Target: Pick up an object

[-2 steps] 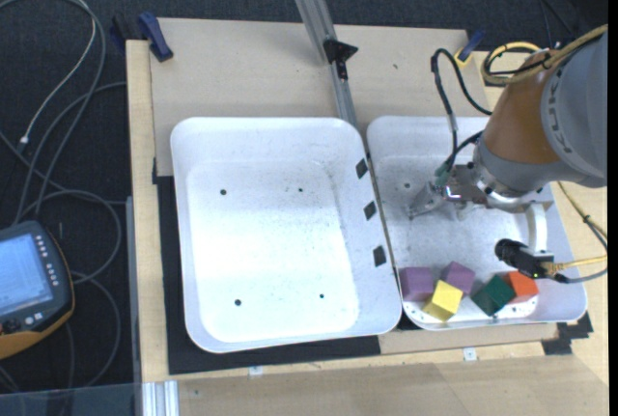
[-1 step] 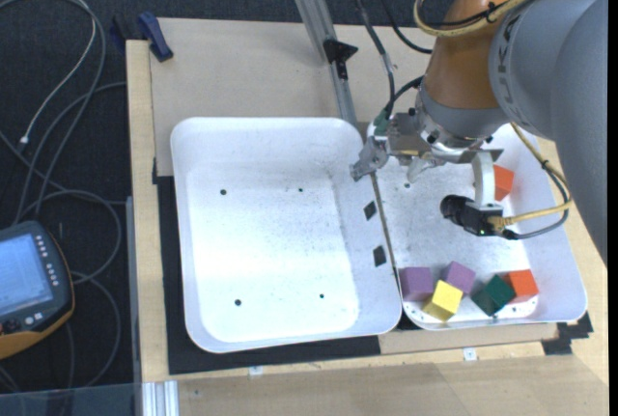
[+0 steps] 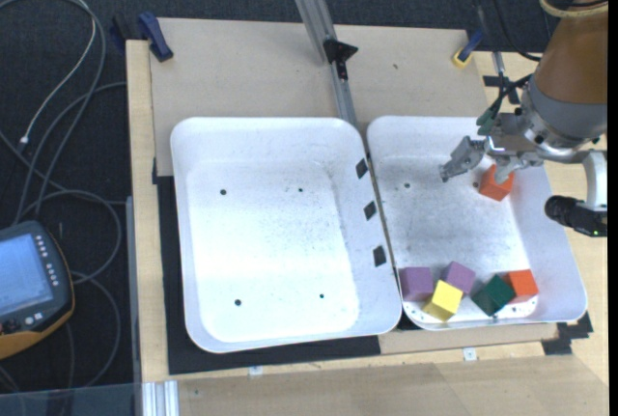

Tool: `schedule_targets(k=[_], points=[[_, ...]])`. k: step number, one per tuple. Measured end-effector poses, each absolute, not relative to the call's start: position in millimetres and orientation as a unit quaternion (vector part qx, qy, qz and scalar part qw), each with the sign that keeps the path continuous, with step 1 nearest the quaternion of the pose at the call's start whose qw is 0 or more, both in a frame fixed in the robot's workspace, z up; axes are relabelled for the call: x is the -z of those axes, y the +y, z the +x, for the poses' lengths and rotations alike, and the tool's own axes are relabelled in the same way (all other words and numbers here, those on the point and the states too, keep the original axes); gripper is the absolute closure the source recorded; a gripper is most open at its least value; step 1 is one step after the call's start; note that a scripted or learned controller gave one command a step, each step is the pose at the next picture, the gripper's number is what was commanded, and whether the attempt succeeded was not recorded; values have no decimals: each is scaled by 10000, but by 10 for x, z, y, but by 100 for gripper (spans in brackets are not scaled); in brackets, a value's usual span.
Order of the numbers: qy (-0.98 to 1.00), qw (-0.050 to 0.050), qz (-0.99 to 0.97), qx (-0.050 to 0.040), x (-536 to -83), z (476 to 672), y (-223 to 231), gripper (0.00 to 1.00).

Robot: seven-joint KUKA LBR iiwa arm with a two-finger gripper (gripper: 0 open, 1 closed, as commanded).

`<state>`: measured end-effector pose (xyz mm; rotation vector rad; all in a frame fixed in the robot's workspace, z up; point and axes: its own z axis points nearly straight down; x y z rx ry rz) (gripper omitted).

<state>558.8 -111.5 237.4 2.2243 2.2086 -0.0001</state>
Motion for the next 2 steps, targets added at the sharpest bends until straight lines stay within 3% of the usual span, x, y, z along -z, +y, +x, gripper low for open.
schedule_targets(k=[1, 2], points=[[7052, 47, 7090, -10, -2982, 5368, -1679, 0], [7064, -43, 7078, 21, -1309, 5296, -2004, 0]])
